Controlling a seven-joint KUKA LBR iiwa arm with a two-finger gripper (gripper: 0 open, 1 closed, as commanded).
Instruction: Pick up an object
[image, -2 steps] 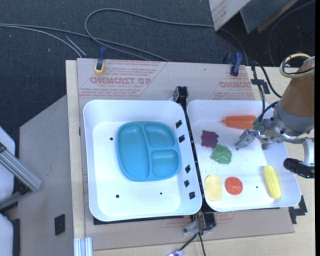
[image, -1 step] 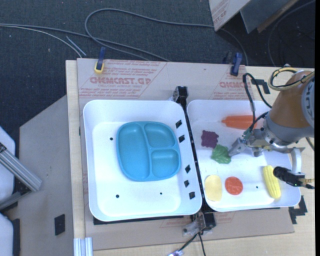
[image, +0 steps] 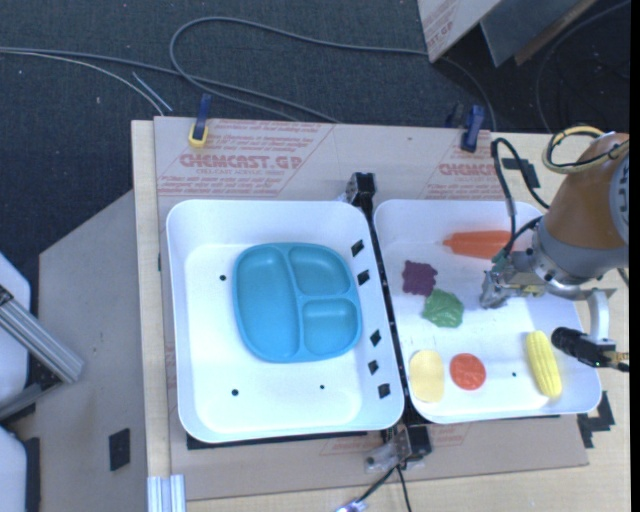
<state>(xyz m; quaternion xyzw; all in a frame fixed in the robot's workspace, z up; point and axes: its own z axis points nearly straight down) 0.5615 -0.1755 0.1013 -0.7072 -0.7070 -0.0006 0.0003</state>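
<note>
The claw (image: 492, 290), whose state I cannot tell, hangs between the carrot (image: 478, 243) and green piece (image: 443, 308), so it may miss both.

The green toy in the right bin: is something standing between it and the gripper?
Nothing visible does. The gripper is just to the right of the green toy, with bare floor of the right bin between them. The purple toy and the orange carrot lie off that line.

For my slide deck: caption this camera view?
Gripper poised over toy foods in right bin; blue tray in left bin.
</note>
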